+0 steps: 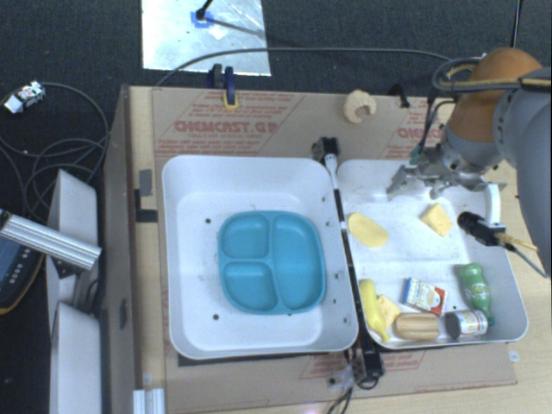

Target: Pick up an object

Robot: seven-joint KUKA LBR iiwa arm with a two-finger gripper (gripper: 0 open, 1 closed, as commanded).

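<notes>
My gripper (pixel 419 185) hangs over the back of the right bin (pixel 517 317), its fingers spread and nothing between them. A yellow cheese wedge (pixel 437 220) lies just in front of it, a little to the right. A flat yellow chip-like piece (pixel 368 230) rests near the bin's left wall. Along the front of this bin are a banana (pixel 367 303), a brown bread roll (pixel 416 326), a red and white box (pixel 423 296), a green bottle (pixel 473 287) and a small can (pixel 467 323).
The left bin (pixel 185 231) holds a blue divided plate (pixel 271 261). A beige lump (pixel 360 106) sits on the cardboard behind the bins. A black clamp (pixel 328 150) stands at the back between the two bins. Cables run across the floor at left.
</notes>
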